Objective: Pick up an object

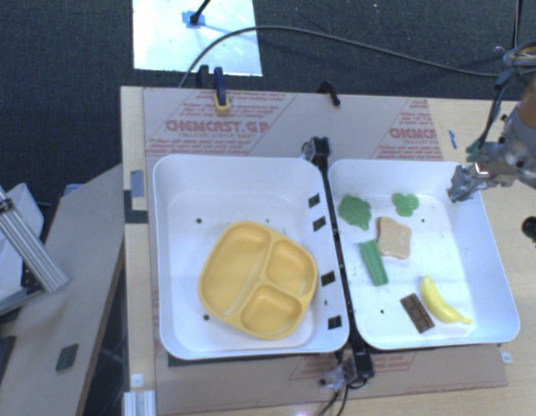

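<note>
One gripper (465, 185) is observed at the far right corner of the right bin (486, 258), poised over the bin's rim; whether it is spread or closed cannot be told at this resolution, and nothing is seen between its tips. The grey arm (520, 150) enters from the right edge, its wrist sitting just behind and above the gripper.

Objects nearest the gripper, all lying on the right bin's floor: a small green piece (406, 204) just to its left; a larger green leafy piece (355, 211) further left, near the divider; a tan bread-shaped slice (394, 238) below and left of the gripper, touching or nearly touching a green stick (373, 263) on its far side. A yellow banana (443, 302) and a brown chocolate-like bar (416, 313) lie side by side well below the gripper, toward the bin's near edge. None is in contact with the gripper.

Bare white floor lies directly beneath and below the gripper along the right wall.

Beyond the divider, well to the left, the left bin (177, 232) holds a yellow compartment tray (259, 278). Both bins rest on a printed sheet (250, 124) over the wooden bench (133, 128), with dark floor (60, 59) behind.
</note>
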You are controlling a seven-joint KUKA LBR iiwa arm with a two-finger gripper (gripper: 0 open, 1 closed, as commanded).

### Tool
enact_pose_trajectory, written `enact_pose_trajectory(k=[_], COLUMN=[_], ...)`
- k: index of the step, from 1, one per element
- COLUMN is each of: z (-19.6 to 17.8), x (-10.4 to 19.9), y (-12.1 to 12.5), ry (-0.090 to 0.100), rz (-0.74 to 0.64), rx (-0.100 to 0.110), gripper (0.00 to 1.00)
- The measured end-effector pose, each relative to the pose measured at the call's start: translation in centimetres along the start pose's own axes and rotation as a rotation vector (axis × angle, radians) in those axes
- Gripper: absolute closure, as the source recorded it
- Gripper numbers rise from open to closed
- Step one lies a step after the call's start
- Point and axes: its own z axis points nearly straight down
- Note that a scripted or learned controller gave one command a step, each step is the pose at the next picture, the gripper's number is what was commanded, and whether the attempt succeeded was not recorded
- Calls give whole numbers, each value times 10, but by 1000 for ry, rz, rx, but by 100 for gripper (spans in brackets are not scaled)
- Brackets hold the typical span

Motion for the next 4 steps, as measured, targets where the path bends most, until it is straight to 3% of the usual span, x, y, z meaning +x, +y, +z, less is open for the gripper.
enact_pose_trajectory(k=[1,4], z=[9,7], x=[46,198], y=[4,48], ry=[2,3], rz=[-3,-5], rx=[3,2], gripper=[100,100])
